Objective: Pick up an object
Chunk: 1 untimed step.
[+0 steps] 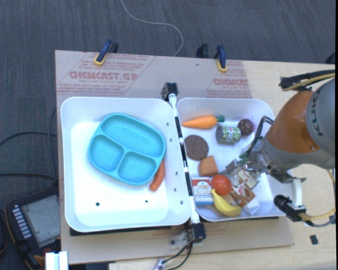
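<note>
over the right white bin (pixel 265 107) the metal two-finger gripper (pixel 240 167) hovers by the round red tomato (pixel 221 184); finger state unclear, i'd guess descent and a clean close come next

Arm: grey, with an orange band (pixel 293 128) above the wrist, reaching in from the right, bent low.
Wrist: just right of the end effector, angled down and leftward.
End effector (pixel 240 169): at the arm's left tip, pointing down.
Cables: yellow and black lines run above and right of the end effector.
</note>
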Each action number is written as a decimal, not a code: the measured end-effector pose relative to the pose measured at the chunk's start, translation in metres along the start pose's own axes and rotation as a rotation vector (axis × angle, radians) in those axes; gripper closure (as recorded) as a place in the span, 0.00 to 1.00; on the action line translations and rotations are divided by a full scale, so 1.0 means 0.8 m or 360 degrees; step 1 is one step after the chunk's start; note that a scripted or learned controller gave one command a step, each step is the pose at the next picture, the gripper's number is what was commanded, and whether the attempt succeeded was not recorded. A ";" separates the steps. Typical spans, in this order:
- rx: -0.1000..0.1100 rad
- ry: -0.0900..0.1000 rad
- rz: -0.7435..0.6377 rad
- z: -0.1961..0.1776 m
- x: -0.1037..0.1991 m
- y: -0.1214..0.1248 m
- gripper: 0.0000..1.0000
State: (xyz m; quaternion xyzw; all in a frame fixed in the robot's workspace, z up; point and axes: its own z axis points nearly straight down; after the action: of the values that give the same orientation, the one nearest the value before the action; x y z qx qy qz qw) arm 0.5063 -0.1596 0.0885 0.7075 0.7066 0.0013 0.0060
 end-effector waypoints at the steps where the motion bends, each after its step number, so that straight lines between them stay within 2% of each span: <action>1: -0.0007 -0.0001 -0.0001 -0.014 0.000 0.003 1.00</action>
State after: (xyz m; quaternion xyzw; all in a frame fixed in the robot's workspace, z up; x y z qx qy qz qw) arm 0.5084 -0.1595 0.0997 0.7072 0.7069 0.0027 0.0080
